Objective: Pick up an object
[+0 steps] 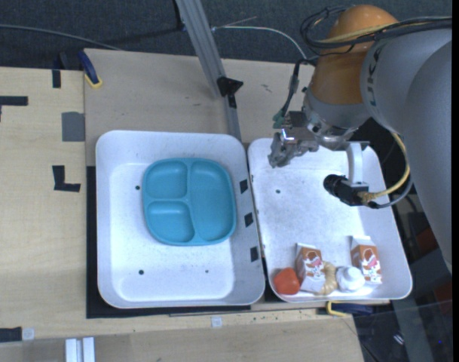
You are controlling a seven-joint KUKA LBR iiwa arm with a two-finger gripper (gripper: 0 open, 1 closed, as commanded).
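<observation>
My gripper point(280, 155) hangs over the far left corner of the right bin point(319, 217), below the orange band of the arm. Nothing shows between or under its tips. Along the right bin's near edge lie a red-orange ball point(287, 281), a small carton point(311, 267) with a red and white print, a pale beige piece point(331, 277), a white round object point(351, 279) and a second carton point(365, 260). All of them rest well below the gripper in the view, apart from it.
The left bin point(116, 210) holds a blue divided plate point(189, 201). A metal post point(206, 44) slants down to the gap between the bins. A black cable connector point(342, 188) hangs from the arm over the right bin's right side.
</observation>
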